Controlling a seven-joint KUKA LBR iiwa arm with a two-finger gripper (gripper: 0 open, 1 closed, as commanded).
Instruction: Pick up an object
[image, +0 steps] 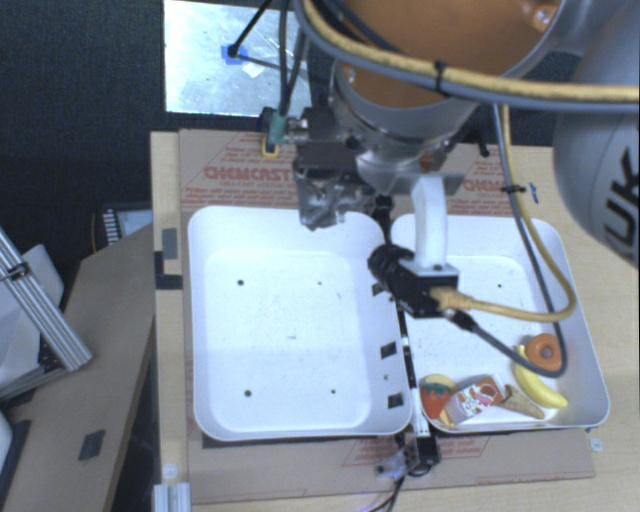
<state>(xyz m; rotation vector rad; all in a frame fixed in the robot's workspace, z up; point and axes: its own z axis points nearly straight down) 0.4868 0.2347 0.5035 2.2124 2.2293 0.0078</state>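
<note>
I see the gripper at upper centre over the left bin; I cannot tell its grip.

two shallow white plastic bins sit side by side. in the right one lie one yellow banana, one round orange fruit, one red-and-white packet, one red round fruit and one tan cone-shaped piece.
</note>
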